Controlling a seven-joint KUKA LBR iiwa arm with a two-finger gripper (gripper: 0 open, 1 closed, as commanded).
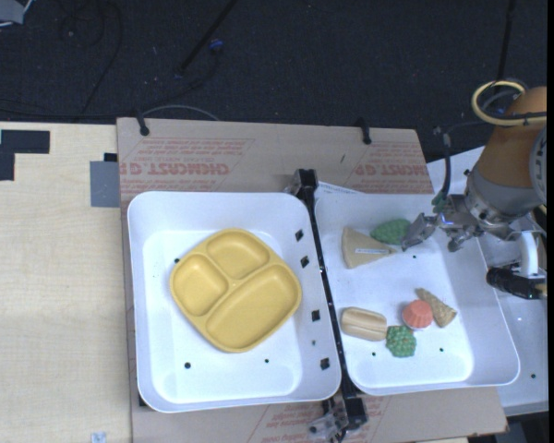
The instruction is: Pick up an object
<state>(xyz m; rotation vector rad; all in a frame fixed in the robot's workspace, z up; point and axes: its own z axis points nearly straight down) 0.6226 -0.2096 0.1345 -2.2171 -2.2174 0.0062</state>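
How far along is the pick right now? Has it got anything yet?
Done: the arm has reached over the right bin, its gripper low beside the green leafy piece and the cheese wedge. In hand: nothing visibly between its fingers. Left: closing on an item and lifting it; the hot dog bun, tomato and broccoli lie untouched.

Two white bins (157, 247) are sitting side by side. One yellow divided plate (235, 289) is lying in the left; six toy foods (402, 314), possibly, are lying in the right.

yellow divided plate (236, 289), left bin (157, 358), cardboard sheet (258, 160)
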